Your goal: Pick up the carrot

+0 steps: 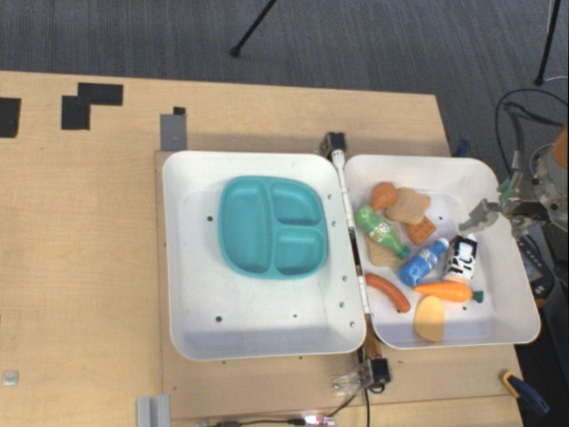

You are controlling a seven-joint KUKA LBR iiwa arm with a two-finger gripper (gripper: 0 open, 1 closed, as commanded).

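Orange, the carrot (444,291) lies near the right bin's (484,172) front wall, beside a blue bottle (423,263). The gripper (484,212) is seen above, spread open and holding nothing.

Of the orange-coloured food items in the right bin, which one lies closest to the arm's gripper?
The long orange carrot with a green tip, lying near the bin's front-right, below the gripper. The round orange piece and orange block sit farther left.

orange carrot (444,291) with a green stem end, lying flat. stem points toward the view's right. sits in the right bin (524,327), near its front.
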